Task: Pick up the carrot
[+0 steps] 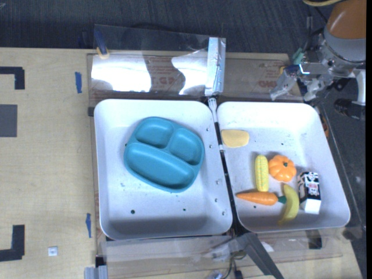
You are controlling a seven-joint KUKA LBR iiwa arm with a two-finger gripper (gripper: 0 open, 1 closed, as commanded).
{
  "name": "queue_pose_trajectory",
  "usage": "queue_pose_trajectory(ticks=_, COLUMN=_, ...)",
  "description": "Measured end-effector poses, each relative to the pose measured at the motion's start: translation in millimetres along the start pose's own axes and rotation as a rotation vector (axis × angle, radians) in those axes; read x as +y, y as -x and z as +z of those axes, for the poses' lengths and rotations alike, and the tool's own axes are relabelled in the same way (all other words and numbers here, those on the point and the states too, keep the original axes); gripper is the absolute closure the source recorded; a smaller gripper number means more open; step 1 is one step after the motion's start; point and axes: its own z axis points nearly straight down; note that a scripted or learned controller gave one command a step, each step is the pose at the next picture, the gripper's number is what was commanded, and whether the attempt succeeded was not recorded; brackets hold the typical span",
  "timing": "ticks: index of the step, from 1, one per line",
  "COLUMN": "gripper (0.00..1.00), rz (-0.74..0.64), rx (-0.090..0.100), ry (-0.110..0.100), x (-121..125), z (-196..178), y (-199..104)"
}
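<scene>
1. The tool [299,86] sits at the upper right of the frame, beyond the far rim of the right bin [273,110], hanging below the orange band of the arm [347,25]. Its tip is a small tangle of metal and cable at this size — whether it is released or clenched I cannot tell, and nothing can be made out held in it.

2. From there the carrot [257,198] lies down and a little to the left in the frame, well apart from the tool, toward the near side of the right bin.

3. The carrot lies nearly level across the frame — thick end to the left, thin end to the right, where a dark green stub meets the banana [290,204]. A grip across its short width would be the natural one, in my judgement.

4. Neighbours crowd it: the corn cob [261,172] stands just above it, its lower end close to or touching the carrot; the small pumpkin [282,168] is up and to the right; the little black-and-white carton [311,191] is farther right, beyond the banana.

5. A pale yellow piece [235,138] lies nearer the tool, close to the bin's left wall, off the likely path.

6. The left bin [110,156] holds a blue divided plate [164,153] and plays no part here.
</scene>
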Motion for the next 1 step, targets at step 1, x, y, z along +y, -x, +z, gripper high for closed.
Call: queue_pose_trajectory(ticks=1, gripper=0.00, rz=0.010, rx=0.000, ry=-0.005, x=-41.9, z=106.4, y=-9.9)
